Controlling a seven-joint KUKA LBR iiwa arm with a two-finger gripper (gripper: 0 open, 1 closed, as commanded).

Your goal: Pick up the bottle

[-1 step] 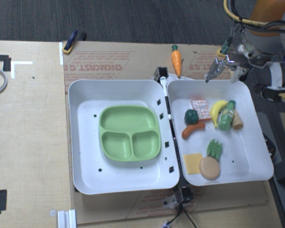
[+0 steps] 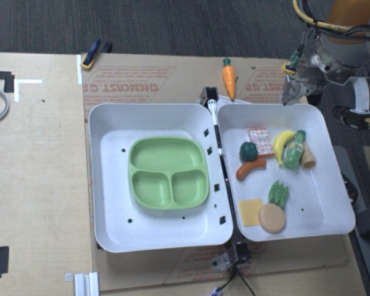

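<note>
A small green bottle [image 2: 293,150] lies in the right bin [image 2: 333,184], pressed between a yellow banana [image 2: 282,143] on its left and a tan cone-shaped piece [image 2: 308,157] on its right. My gripper [image 2: 294,93] hangs above the far rim of the right bin, well behind the bottle and apart from it. Nothing shows between its fingers.
The right bin also holds a pink packet [image 2: 258,136], a dark green vegetable [image 2: 248,151], a sausage [image 2: 253,166], a cheese slice [image 2: 251,211], a bun [image 2: 272,218] and a leafy green [image 2: 279,193]. A green divided plate [image 2: 169,172] sits in the left bin [image 2: 105,165]. A toy carrot [image 2: 228,79] lies behind the bins.
</note>
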